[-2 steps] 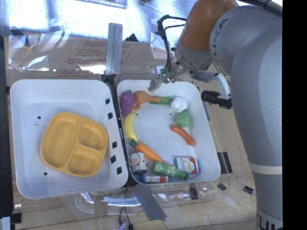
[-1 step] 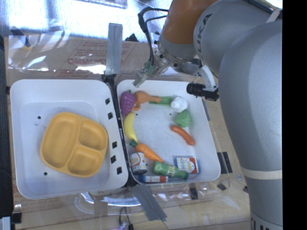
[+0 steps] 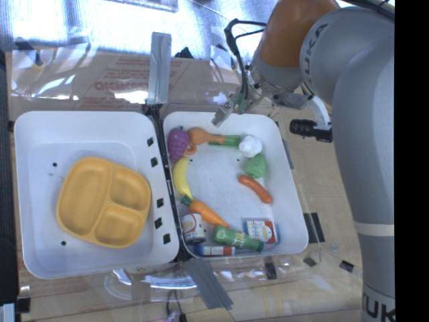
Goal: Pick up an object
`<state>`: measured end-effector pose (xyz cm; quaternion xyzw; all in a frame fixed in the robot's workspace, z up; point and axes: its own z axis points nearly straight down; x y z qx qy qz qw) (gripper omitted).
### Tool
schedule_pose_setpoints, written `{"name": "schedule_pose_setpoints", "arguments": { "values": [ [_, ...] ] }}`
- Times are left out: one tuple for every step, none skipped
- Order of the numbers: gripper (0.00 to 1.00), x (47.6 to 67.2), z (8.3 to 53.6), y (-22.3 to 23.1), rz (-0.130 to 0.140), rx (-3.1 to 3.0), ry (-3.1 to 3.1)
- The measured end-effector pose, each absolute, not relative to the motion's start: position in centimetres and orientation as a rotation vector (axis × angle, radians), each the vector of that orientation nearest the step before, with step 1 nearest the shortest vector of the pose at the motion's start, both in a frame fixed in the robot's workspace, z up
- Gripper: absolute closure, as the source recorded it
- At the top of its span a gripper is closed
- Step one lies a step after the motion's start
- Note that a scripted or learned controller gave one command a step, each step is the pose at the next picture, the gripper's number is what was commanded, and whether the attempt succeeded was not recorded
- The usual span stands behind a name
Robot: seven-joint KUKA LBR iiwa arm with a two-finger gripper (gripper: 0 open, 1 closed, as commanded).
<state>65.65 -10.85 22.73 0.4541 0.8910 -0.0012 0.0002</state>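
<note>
Fixed overhead view. My tool (image 3: 226, 113) hangs over the far rim of the right bin (image 3: 289, 180), above the bin's far-left corner; at this slant I cannot tell whether it is released or clenched, and nothing appears between its tips.

No object is yet picked. The nearest candidates lie just on the near side of that rim: the grapes (image 3: 177, 142), then a carrot (image 3: 204, 137) whose long axis runs left to right along the rim, ending by the white vegetable (image 3: 250, 145). From the tool they lie toward the camera and downward. I judge a short descent into that corner to be the coming move, with the carrot's axis calling for closure across it.

Along the bin's left wall run a banana (image 3: 181, 178) and a second carrot (image 3: 207, 213); a sausage (image 3: 255, 188) lies apart, with bare floor around it. The left bin (image 3: 33, 146) carries a yellow tray (image 3: 102, 202). Room is tight by the corner walls.
</note>
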Motion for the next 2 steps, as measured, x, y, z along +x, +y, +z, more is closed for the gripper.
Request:
{"name": "schedule_pose_setpoints", "arguments": {
  "values": [
    [1.00, 65.7, 24.6, -6.0, 0.000, 1.519, 2.747],
    [1.00, 65.7, 23.6, -8.5, -0.001, 1.377, 2.826]
  ]
}}
